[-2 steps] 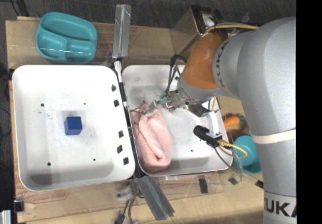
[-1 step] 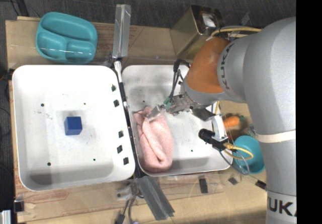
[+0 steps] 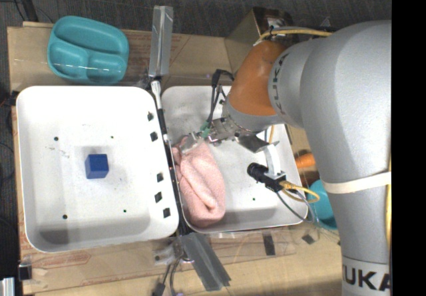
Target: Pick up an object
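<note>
Arm low over the right bin, its bulk hiding much of what lies there.

We see the grey arm (image 3: 333, 108) reaching in from the right, its orange band above the wrist, and the gripper (image 3: 212, 134) down at the far end of a pink cloth (image 3: 201, 183) that lies along the left wall of the right bin (image 3: 180, 98). We cannot tell whether the jaws are apart or together; the wrist and some wires cover them. The arm hides the bin's right side, where an orange thing (image 3: 305, 160) and a teal thing (image 3: 322, 207) peek out, too cut off to name. In the left bin (image 3: 40, 221) a blue cube (image 3: 97, 165) sits alone, well apart from the gripper. A teal tray (image 3: 88, 49) rests on the bench beyond that bin.
</note>
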Action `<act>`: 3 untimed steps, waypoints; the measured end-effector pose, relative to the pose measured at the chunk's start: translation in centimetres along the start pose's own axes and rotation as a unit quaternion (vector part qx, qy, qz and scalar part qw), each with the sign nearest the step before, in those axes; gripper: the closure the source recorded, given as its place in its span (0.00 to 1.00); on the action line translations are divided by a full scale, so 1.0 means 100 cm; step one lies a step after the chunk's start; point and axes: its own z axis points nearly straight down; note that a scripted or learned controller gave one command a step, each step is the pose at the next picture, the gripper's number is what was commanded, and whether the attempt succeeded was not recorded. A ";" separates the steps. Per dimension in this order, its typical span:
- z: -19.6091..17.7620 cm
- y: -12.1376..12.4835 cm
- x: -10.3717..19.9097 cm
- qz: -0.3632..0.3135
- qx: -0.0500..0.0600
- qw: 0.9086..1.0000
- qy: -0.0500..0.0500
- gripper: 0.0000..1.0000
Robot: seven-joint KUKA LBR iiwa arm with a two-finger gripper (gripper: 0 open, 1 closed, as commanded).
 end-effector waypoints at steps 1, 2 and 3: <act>0.001 -0.024 -0.009 -0.004 0.001 1.000 0.000 0.00; -0.010 -0.023 -0.009 -0.006 0.001 1.000 0.000 1.00; -0.100 0.081 0.050 0.089 0.000 0.996 0.000 1.00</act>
